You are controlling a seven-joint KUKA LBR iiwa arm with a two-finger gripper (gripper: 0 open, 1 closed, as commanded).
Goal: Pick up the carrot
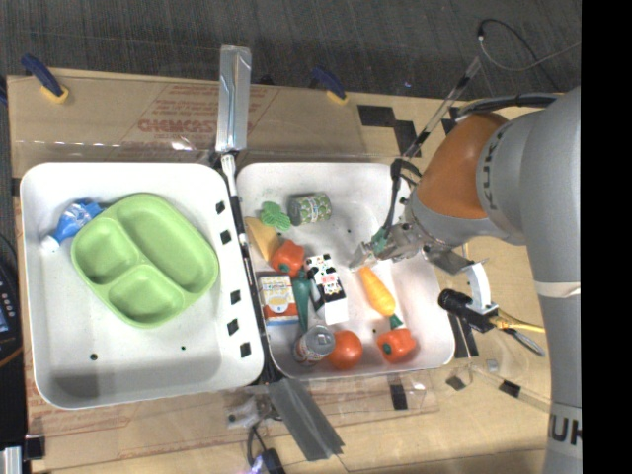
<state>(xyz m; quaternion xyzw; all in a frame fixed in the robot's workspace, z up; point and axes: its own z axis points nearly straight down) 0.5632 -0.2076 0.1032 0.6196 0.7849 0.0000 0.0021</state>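
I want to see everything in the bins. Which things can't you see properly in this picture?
- Blue thing in the left bin: the green plate covers part of it.
- Can in the right bin: partly behind the tomato; label unreadable.
- Small carton: print too small.
- Gripper above the carrot: blurred, and the arm covers part of it.

Even, fairly bright overhead light falls on the bench, and the white bins [59, 363] look a little washed out. Shadows are soft and short. The picture is low in resolution and slightly grainy, so small labels blur.
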